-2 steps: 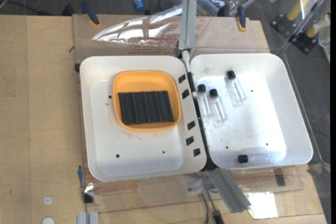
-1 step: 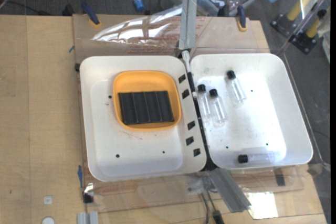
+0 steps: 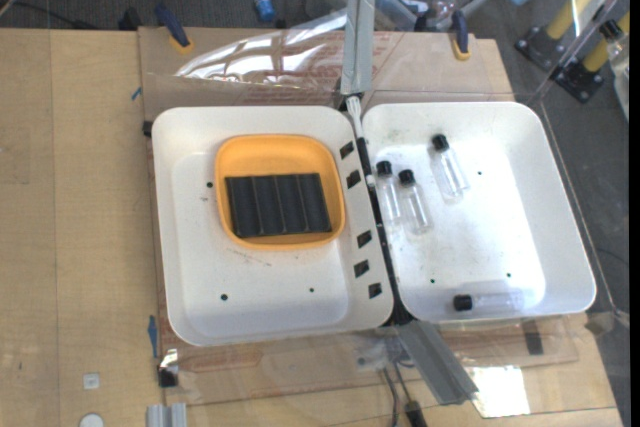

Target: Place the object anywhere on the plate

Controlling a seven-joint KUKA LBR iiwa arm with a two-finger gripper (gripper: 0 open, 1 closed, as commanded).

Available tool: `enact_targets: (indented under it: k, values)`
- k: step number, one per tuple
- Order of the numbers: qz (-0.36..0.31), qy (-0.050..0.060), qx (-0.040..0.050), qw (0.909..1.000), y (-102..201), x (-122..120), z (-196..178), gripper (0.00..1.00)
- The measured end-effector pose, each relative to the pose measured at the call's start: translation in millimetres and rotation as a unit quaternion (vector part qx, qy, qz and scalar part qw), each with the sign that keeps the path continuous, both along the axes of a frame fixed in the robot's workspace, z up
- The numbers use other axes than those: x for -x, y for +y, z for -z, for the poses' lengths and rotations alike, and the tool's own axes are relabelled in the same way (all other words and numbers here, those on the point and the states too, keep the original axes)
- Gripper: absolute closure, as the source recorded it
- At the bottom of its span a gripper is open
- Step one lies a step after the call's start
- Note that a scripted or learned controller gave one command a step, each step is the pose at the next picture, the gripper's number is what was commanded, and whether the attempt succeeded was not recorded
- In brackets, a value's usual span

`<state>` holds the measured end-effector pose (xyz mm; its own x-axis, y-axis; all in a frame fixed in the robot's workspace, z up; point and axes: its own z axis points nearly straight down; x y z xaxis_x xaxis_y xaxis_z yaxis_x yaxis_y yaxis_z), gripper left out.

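Since the arm reaches in from the right, the right bin (image 3: 560, 215) is the one that lies on the hand's own side, and the left bin (image 3: 190, 245) lies beyond it, across the divider (image 3: 362, 205) where the two rims meet. Whether the gripper is open, closed or holding anything cannot be told from this view.

The likely things to carry are four clear vials with black caps, all in the right bin. Three lie close together in its half farther from the hand: the first vial (image 3: 388, 195) just beside the divider, the second vial (image 3: 412, 203) next to it, and the third vial (image 3: 449, 169) a little nearer the hand. Each has its long axis running roughly across the hand's line of approach. The fourth vial (image 3: 492, 299) lies apart from them, by the bin's front wall, and its long axis runs roughly along that line, with the cap on the far end; it looks like the nearest to the hand.

The orange plate (image 3: 232, 165) sits in the left bin, past every vial from the hand. A black ribbed slab (image 3: 278, 205) covers most of its middle, so a vial would probably come to rest on the slab or on the bare orange margin.
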<state>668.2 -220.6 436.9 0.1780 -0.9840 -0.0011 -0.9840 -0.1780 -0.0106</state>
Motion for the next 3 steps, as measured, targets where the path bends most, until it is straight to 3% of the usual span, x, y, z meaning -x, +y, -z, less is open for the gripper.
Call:
enact_targets:
  k: [1,2,3]
  values:
    - [-0.085,0.001,0.0006,0.9963,5.2,-0.1,0.1,1.0]
    - [-0.109,0.002,0.0005,0.994,5.6,1.0,0.2,1.0]
    - [-0.221,0.0,0.0019,0.9752,8.2,-0.1,0.5,1.0]
